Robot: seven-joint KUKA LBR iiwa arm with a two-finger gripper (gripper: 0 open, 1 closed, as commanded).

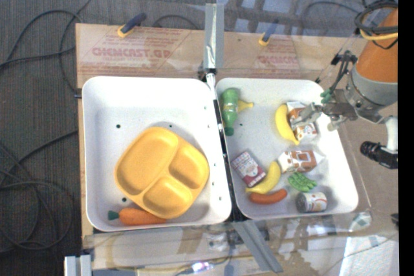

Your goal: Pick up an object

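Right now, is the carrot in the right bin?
No. The carrot lies in the left bin, at its near edge beside the yellow tray.

Both white bins (pixel 97 139) look like smooth, faintly glossy moulded plastic. The yellow divided tray (pixel 163 171) has a satin plastic sheen, and the carrot (pixel 134 217) and green bottle (pixel 229 110) shine like toy plastic too. The small cartons (pixel 248 168) look like printed card (fairly matt). The floor (pixel 39 22) is rough grey carpet.
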